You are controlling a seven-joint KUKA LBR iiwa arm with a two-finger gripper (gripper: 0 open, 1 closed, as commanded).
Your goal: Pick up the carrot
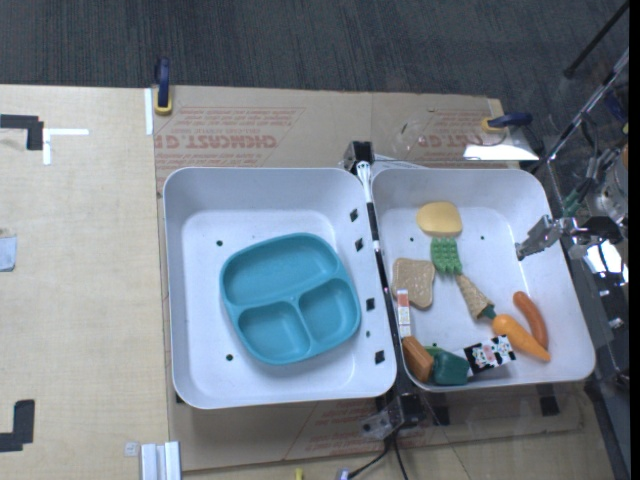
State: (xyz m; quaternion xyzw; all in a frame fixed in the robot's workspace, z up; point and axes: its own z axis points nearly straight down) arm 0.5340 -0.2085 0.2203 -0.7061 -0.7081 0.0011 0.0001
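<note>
On the table (80, 298), to the left, sits a white bin (190, 268) carrying a teal divided plate (290, 298); beside it, touching along the middle edge, is the second bin (500, 193) with the toy food. Along that bin's left part lie a bread slice (415, 282), a yellow piece (439, 218) above a green one (446, 256), and a brown-orange lump (416, 358) against a dark green block (450, 368); a black-and-white block (490, 354) lies just right of those. The carrot (522, 336) rests flat near the bin's lower right corner, slanted, its green end up-left and its orange tip down-right; a red-orange sausage shape (530, 314) lies just beside it, nearly parallel. It looks like a light, stiff plastic toy, smooth and rounded, so likely to roll or squirt out of a pinch; the thick middle of the orange body, taken across its width, seems the safest hold, though the close neighbour leaves little room on that side. The gripper (541, 240) hangs over the bin's right rim, well above the carrot and apart from it, touching nothing I can make out; whether it stands spread or closed I cannot tell.
</note>
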